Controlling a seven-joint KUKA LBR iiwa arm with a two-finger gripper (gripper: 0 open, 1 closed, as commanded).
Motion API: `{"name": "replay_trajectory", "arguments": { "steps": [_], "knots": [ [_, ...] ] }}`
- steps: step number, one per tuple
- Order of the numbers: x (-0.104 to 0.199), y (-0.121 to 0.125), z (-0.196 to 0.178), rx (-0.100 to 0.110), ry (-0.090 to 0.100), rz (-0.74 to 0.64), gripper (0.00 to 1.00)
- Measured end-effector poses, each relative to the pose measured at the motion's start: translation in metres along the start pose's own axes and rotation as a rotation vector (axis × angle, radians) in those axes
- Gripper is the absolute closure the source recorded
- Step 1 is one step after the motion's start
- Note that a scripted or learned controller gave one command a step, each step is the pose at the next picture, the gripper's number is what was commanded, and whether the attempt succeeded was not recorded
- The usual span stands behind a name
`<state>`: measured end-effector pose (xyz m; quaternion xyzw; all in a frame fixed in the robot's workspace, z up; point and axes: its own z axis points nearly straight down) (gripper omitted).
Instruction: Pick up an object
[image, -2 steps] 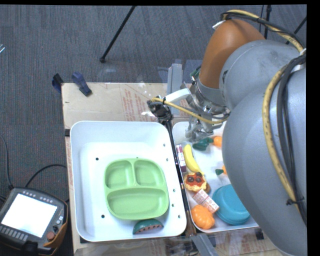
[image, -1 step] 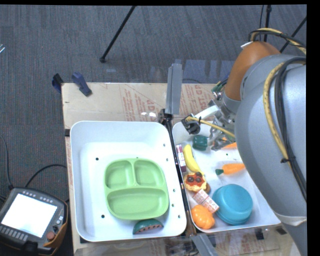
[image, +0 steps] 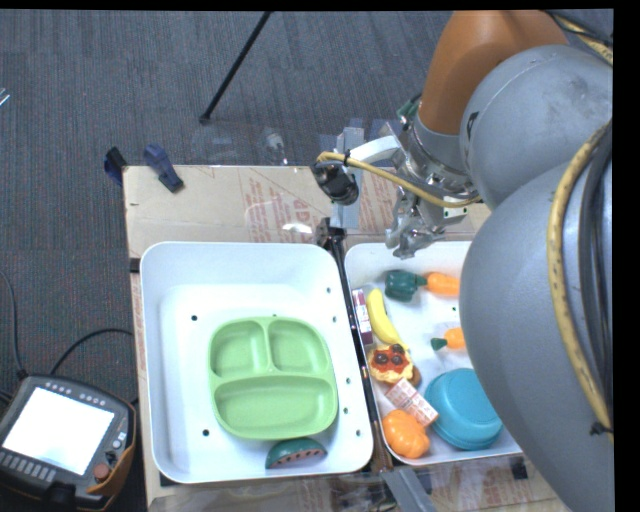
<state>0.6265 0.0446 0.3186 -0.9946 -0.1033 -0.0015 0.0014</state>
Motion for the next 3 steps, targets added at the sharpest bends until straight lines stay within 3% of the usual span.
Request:
{"name": "replay_trajectory", "arguments": {
  "steps": [1,2,3],
  "knots": [
    [-0.044,-0.007,-0.019,-0.002,-0.01,-0.137,1.0],
    [-0.05,0.087,-0.011,-0.001,-0.014,-0.22,1.0],
    [-0.085,0.139,-0.079,-0.003,-0.007,-0.129,1.0]
  ]
}}
